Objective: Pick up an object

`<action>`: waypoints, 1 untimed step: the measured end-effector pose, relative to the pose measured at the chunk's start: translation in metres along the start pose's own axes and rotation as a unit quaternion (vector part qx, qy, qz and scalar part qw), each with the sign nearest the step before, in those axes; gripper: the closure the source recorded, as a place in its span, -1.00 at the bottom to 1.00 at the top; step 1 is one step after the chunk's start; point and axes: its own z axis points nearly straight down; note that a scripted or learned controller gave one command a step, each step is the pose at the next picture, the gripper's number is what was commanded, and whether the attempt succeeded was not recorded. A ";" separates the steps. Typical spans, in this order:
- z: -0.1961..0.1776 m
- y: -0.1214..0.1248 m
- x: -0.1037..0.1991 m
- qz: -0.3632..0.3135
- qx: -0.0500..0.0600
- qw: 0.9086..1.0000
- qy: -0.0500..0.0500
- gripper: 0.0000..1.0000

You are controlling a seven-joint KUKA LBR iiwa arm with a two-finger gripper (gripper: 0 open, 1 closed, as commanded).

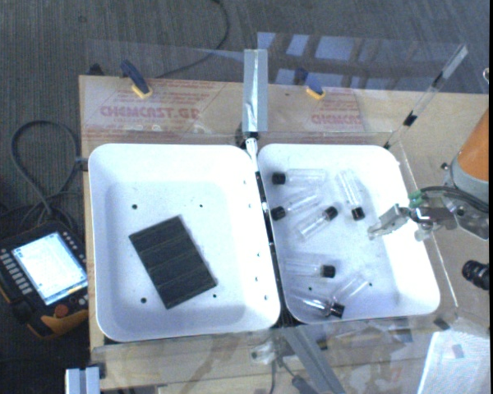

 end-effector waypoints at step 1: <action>0.125 0.057 0.045 -0.043 0.001 0.999 0.000 -1.00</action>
